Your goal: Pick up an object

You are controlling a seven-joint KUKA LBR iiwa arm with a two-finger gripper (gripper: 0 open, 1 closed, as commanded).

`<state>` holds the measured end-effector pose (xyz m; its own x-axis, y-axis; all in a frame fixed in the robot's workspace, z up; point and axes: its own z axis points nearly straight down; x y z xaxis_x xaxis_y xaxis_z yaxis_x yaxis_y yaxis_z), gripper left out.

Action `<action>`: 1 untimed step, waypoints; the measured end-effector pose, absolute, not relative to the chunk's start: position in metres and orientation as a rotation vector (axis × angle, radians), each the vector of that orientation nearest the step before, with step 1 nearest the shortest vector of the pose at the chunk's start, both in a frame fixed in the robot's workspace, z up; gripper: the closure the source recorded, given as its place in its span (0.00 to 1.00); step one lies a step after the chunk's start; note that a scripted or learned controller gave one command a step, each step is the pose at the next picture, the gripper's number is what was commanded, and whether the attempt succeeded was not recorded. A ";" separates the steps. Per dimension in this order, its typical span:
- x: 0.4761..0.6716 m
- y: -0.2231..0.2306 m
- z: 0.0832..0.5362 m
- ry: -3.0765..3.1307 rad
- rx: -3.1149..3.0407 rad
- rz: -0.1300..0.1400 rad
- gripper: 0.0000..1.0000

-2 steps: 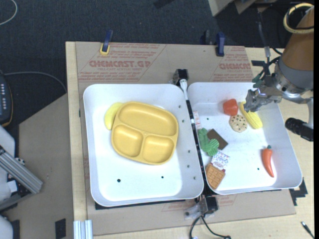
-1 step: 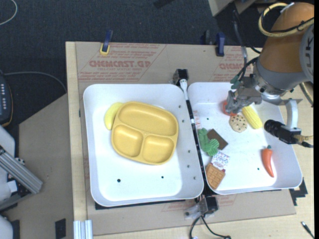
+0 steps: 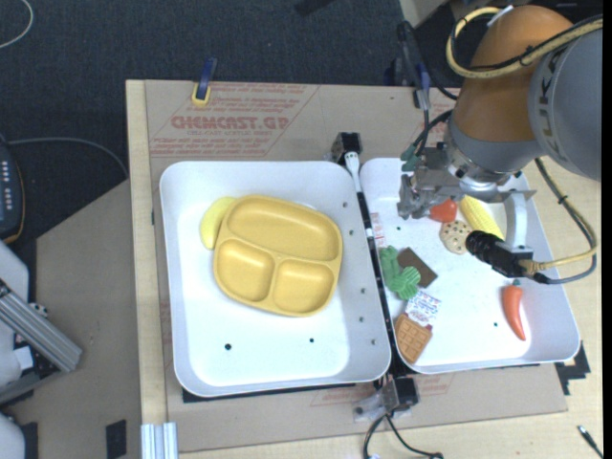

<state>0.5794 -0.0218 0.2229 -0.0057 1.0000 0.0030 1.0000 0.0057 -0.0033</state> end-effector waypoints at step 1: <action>0.574 0.031 0.215 -2.225 -2.212 0.000 1.00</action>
<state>0.5739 0.0307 0.2154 -0.0057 1.0000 0.0031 1.0000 0.0057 -0.0035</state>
